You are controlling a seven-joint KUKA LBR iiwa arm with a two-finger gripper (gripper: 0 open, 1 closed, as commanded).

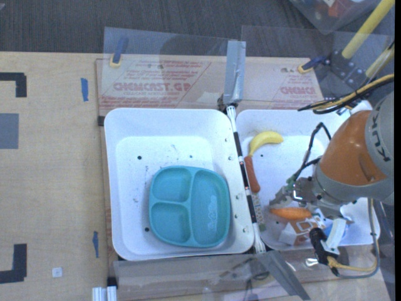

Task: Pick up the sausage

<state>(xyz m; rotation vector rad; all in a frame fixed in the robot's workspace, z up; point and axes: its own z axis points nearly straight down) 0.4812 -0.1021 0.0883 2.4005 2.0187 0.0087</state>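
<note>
Reddish sausage [251, 174] is lying along the right bin's [285, 125] left wall, untouched.
Gripper [299, 200] is hovering near a carrot [290, 212]; its claw state cannot be told.

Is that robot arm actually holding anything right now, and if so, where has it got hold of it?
It cannot be told. The gripper sits low in the right bin, just above a carrot. The sausage lies untouched along that bin's left wall.
</note>
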